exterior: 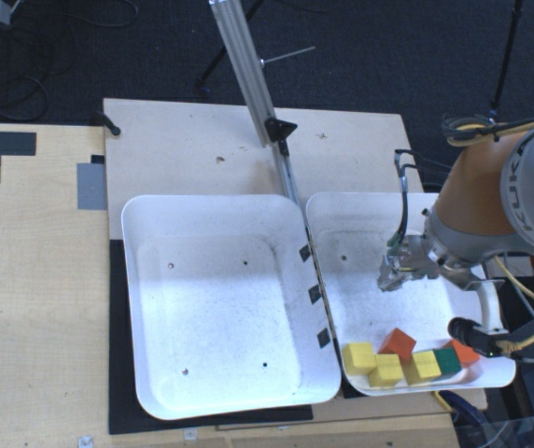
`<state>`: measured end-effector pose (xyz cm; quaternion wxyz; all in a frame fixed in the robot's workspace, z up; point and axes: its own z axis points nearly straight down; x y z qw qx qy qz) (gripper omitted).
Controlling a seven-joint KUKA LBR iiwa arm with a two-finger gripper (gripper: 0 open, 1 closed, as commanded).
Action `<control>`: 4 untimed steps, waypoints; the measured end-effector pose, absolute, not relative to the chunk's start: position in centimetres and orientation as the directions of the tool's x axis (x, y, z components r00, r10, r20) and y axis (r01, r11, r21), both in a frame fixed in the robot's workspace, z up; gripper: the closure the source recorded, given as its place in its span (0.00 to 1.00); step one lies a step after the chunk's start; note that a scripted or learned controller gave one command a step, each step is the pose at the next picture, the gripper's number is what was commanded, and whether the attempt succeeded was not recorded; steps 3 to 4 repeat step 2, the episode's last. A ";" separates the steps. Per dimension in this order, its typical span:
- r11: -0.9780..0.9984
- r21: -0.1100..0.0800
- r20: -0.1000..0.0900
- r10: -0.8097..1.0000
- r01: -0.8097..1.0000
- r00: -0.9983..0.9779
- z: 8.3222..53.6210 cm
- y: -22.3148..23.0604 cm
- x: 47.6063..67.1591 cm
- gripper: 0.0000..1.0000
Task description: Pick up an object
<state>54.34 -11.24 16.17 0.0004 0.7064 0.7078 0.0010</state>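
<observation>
Several small blocks lie along the near edge of the right bin point(360, 222): a yellow block point(359, 357), a second yellow block point(387, 371), a third yellow block point(425, 366), a red block point(398, 343), a green block point(448, 358) and an orange-red block point(466, 351). My gripper point(393, 276) hangs over the middle of the right bin, above and behind the blocks. Nothing shows between its fingers, which are small and dark from this angle.
The left bin point(155, 250) sits beside the right one, with a row of black clips point(314, 292) along the shared divider. A slanted metal rail point(248, 73) rises from behind the bins. My arm's orange band point(477, 189) fills the right side.
</observation>
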 end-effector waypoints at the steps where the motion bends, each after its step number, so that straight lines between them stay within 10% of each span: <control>1: 0.007 -0.003 0.004 1.000 1.000 -0.007 19.1 2.2 51.5 1.00; 2: 0.002 0.007 0.000 1.000 1.000 -0.002 40.8 3.1 52.3 1.00; 4: 0.002 0.007 0.000 1.000 1.000 -0.002 40.8 3.1 52.3 1.00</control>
